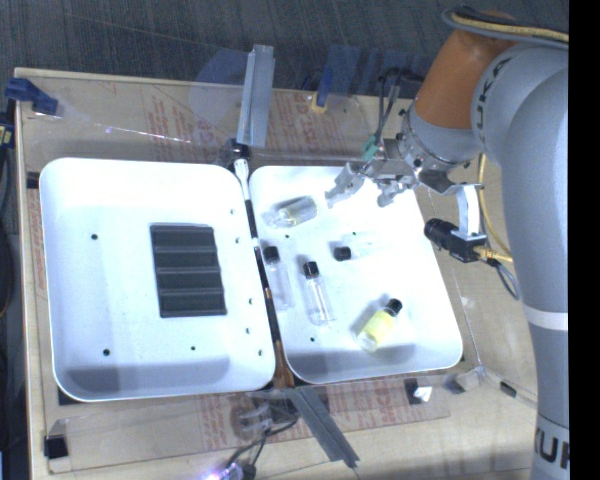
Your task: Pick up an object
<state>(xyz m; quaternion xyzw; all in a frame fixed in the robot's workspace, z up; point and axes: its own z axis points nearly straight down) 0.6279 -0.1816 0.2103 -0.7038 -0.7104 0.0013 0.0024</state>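
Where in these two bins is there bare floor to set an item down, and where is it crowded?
The left bin has bare floor all round the dark ridged block. In the right bin, a free patch lies between the yellow-filled bottle and the near rim. It is crowded from the clear vial up to the end effector.

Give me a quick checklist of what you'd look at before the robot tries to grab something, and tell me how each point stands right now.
1. Things to grab within the right bin: ok; a yellow vial, a clear vial and a clear capsule-like piece lie there.
2. Hand above the right bin: ok; it hangs near the far edge.
3. Hand free of any object: cannot tell; its tips are too small and blurred.
4. Room around the yellow vial: ok; it lies apart from the others.
5. Left bin: holds a black ribbed block, well away from the hand.
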